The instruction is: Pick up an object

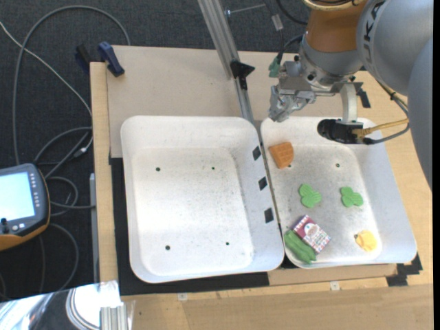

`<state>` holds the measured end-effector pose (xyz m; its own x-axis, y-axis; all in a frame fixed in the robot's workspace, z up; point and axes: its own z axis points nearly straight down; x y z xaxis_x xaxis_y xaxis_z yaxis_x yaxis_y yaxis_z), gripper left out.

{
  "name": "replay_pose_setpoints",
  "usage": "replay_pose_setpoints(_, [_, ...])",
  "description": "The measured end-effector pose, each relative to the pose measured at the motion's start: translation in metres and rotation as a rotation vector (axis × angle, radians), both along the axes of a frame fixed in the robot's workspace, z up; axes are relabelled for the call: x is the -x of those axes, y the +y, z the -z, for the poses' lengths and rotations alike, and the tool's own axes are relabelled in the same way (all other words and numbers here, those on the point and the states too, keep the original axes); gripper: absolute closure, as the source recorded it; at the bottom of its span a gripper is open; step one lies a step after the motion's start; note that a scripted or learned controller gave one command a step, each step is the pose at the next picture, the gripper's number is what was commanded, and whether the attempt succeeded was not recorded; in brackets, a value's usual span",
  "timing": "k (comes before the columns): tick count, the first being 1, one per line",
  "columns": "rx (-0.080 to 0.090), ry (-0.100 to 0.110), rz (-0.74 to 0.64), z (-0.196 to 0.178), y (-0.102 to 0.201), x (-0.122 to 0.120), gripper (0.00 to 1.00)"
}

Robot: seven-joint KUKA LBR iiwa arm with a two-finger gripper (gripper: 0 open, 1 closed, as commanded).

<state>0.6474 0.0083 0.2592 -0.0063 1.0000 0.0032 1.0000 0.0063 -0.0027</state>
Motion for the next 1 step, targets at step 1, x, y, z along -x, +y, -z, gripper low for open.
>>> replay_pose_setpoints(1, [0.000, 0.001, 0.000, -0.0002, 0.0512, 0.0063, 1.00])
